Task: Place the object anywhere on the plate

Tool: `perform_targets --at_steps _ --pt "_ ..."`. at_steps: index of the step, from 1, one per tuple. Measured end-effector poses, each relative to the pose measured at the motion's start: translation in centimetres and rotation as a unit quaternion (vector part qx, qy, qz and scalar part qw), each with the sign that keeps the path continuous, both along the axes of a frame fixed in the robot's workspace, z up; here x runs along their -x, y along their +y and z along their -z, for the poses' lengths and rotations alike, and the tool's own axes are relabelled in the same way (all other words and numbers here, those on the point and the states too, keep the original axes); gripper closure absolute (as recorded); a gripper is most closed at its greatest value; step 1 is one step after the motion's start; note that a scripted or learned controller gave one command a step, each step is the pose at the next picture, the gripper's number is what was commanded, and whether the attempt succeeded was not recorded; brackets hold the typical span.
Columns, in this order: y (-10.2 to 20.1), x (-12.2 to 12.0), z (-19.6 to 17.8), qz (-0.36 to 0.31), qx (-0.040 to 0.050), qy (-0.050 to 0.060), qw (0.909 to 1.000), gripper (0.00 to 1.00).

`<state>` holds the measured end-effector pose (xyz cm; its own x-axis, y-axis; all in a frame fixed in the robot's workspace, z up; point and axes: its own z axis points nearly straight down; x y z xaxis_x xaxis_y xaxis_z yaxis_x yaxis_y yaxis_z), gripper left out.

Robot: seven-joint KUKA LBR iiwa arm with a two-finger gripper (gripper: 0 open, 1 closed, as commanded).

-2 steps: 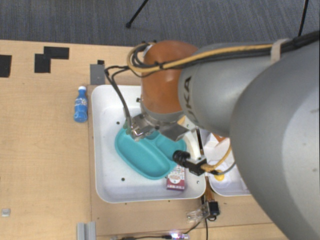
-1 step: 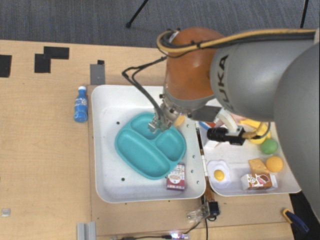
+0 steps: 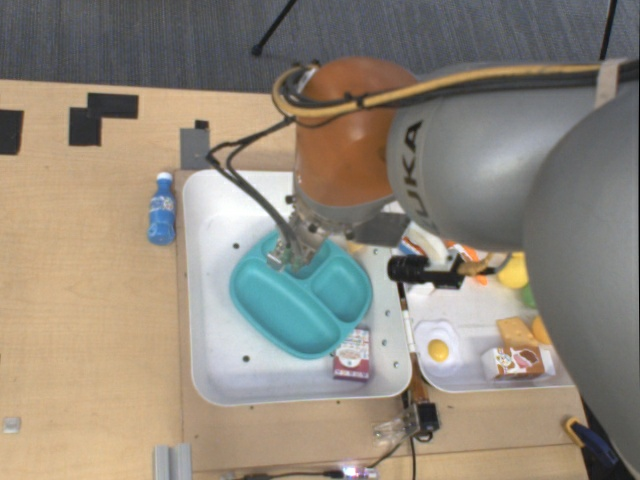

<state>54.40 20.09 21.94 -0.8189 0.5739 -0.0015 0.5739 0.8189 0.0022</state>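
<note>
Arm (image 3: 480, 158) low, claw (image 3: 293, 253) over plate (image 3: 300, 303)

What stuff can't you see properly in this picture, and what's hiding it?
- Gripper, camera view: blurred over the teal plate; whether it is open, shut or holding anything cannot be told.
- Right bin, camera view: its far and right parts are covered by the grey arm.
- Small carton by the plate: its label is too small to read.
- Blue bottle on the bench: its print is too small to read.
</note>
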Motion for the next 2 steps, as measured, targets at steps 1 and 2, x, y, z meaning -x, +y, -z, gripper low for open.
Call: perform_targets --at_steps 1,2 --pt "-8.3 2.6 -0.6 0.048 0.0005 0.000 0.9988 1.00" --pt "-4.1 3.8 2.1 0.123 0.0001 0.001 0.9924 1.00"
